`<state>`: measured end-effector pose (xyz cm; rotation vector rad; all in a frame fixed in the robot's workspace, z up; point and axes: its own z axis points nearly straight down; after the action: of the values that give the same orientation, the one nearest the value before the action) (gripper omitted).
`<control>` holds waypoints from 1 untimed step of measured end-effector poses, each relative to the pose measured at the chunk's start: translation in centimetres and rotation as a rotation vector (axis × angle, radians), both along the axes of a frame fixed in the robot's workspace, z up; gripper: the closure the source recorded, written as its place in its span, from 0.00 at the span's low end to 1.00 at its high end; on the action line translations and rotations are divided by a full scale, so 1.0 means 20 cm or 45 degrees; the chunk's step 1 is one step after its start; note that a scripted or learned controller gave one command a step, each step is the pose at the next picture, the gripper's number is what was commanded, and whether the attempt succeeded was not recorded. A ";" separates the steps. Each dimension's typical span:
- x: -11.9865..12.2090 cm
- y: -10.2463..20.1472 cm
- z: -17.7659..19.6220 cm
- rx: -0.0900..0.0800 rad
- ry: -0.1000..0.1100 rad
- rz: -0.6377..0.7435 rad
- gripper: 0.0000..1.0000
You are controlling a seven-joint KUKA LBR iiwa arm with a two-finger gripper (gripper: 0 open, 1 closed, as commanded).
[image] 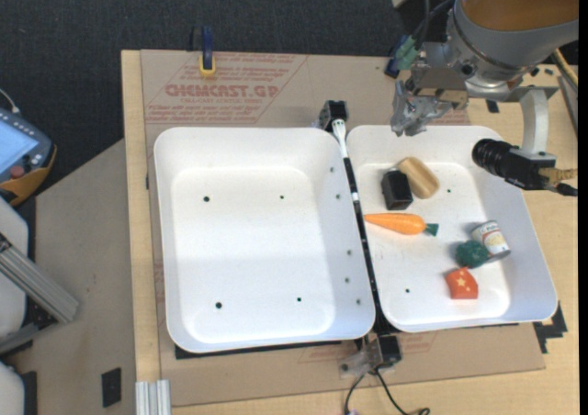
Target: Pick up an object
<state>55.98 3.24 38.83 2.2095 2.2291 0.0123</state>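
Note:
The right bin (514,303) holds several small objects. A black block (397,189) lies beside a tan bread-like piece (419,176) near the bin's back. An orange carrot (398,223) with a green tip lies in the middle. A small can (486,244) with a teal part sits to the right, and a red strawberry-like piece (462,284) lies in front of it. My gripper (411,119) hangs above the right bin's back edge, up and behind the black block, with nothing seen between its fingers.
The left bin (184,312) sits beside the right one, with a black clamp (333,114) at the back of the seam between them. A black cylinder (501,160) juts over the right bin's far right rim. Brown board surrounds both bins.

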 end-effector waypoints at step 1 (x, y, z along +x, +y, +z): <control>-0.21 0.41 -0.23 -0.001 0.020 0.001 1.00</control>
<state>51.88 11.38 34.32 2.2155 2.2375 -0.0061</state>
